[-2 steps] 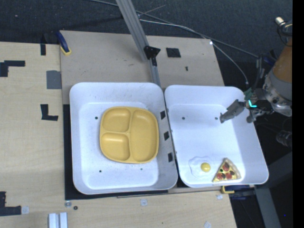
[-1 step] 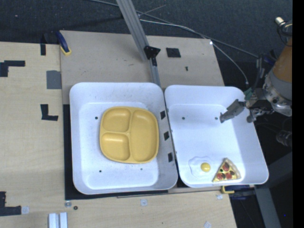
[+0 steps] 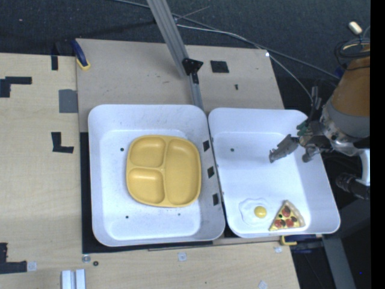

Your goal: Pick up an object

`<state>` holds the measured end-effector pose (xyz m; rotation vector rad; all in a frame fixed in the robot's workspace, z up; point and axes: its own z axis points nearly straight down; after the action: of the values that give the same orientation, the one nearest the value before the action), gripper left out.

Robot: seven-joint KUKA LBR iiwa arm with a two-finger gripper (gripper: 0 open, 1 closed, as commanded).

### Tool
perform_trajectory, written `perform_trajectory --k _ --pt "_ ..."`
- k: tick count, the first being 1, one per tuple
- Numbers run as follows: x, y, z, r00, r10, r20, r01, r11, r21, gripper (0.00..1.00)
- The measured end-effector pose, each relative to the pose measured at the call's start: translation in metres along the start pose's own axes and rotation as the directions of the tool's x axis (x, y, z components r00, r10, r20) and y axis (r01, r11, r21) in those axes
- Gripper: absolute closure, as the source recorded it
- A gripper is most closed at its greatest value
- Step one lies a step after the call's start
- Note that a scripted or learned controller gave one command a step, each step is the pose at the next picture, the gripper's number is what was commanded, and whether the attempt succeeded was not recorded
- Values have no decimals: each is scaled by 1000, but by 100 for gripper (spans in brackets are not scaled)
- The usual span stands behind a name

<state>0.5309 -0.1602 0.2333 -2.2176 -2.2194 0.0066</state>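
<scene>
The hand [image 3: 293,149] hangs over the right bin [image 3: 240,125], near its 3 o'clock edge, with its two fingers spread open and nothing between them. The things to pick up lie at about 6 o'clock from the hand, well apart from it, in the near corner of the same bin: a fried egg [image 3: 255,211] and, just beside it at its 3 o'clock, a pizza slice [image 3: 287,216]. The left bin [image 3: 114,116] holds a yellow plate [image 3: 163,170] with three sections, and both bins stand on a light wooden bench [image 3: 138,65] with dark floor [image 3: 252,11] behind it at 12 o'clock.
</scene>
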Motion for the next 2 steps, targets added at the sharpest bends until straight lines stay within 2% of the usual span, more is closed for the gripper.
perform_trajectory --k 1,2 --pt "-7 -8 57 1000 1 0 -1 1000 1 0" --pt "4 -11 115 1000 0 -2 0 1000 2 0"
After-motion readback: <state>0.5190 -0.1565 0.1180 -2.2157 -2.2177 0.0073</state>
